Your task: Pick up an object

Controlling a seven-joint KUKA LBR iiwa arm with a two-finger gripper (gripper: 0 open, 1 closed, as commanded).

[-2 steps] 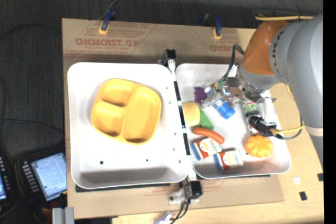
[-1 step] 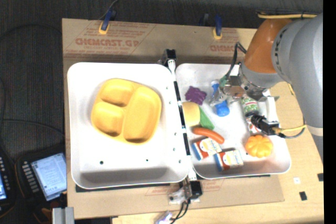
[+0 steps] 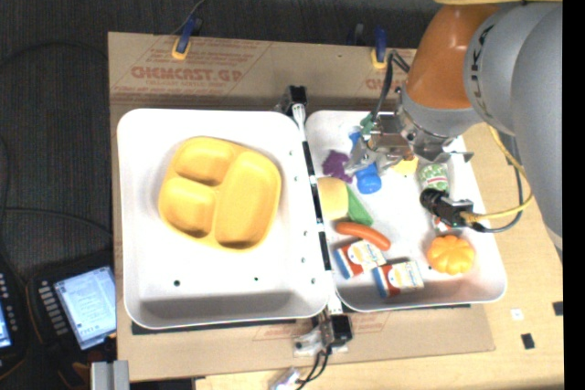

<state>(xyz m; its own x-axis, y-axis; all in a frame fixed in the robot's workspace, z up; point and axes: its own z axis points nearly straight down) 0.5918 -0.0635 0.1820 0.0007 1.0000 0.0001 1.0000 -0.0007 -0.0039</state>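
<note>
Nothing lifted yet, by my judgement. Tool [image 3: 377, 158] low in right bin [image 3: 489, 283], near its far edge, over blue piece [image 3: 368, 182]; its grip cannot be made out. Grasp and lift remain.

A compartment tray [image 3: 221, 192] is placed in the left bin [image 3: 137, 224], while small items are gathered in the right bin [image 3: 489, 279].

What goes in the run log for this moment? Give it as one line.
arm: over right bin | pincer: low, by blue cap and purple toy | grasp: none seen | left bin: yellow tray
</note>
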